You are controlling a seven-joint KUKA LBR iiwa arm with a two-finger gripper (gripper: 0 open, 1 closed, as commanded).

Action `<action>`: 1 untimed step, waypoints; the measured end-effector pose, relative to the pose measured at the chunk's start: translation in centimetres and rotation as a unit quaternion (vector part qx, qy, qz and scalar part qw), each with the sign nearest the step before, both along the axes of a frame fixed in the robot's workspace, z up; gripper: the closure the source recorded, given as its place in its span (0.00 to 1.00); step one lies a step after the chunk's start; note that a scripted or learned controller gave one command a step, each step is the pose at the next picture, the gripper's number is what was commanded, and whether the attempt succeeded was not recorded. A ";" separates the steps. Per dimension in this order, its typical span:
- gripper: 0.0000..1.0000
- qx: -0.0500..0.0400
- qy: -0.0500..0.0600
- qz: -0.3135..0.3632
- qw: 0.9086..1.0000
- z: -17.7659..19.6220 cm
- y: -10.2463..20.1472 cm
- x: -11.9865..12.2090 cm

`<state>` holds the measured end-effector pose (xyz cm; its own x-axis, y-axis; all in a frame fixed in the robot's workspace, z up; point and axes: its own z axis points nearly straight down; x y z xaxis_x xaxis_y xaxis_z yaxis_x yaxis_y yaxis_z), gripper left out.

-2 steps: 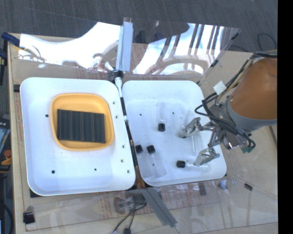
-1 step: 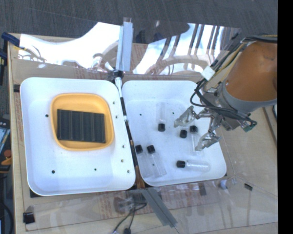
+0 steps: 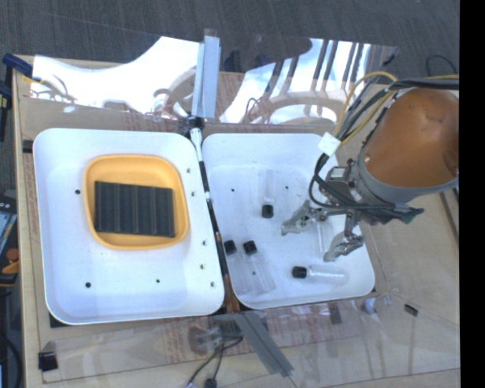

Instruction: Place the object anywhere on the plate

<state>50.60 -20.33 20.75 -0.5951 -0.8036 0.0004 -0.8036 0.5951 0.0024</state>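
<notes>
Pincer (image 3: 317,237) hovers over the right bin (image 3: 226,156) with jaws spread wide, holding nothing. Nearest clear vial (image 3: 319,274) lies flat just below it, dark cap pointing left, long axis running left-right. Yellow plate (image 3: 103,172) sits in the left bin (image 3: 56,281), well apart.

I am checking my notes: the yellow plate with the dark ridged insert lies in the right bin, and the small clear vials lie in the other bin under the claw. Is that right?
Not quite. The camera view shows the yellow plate with its dark ridged insert in the left bin, not the right. The rest holds: the clear vials lie in the other bin, under the claw.
</notes>
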 end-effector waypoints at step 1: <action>0.00 0.000 0.000 0.143 0.990 -1.6 -0.6 -2.8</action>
